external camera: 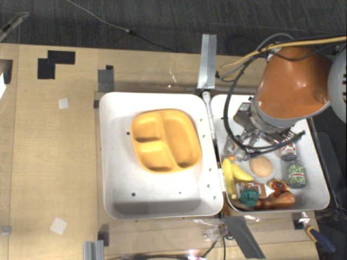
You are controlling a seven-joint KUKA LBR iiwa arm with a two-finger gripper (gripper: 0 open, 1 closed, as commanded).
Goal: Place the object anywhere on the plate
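Yellow plate (164, 140) in left bin (111, 161) bare; nothing placed. Gripper (255, 144) over right bin (317, 186) clutter; grip state unclear. Pick, transfer left.

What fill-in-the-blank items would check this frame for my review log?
1. The yellow plate lies in the ____ bin.
2. The plate is divided into ____ compartments.
3. The banana lies in the right bin, near its ____ wall.
4. The arm hangs over the ____ bin.

Missing words: left; three; left; right
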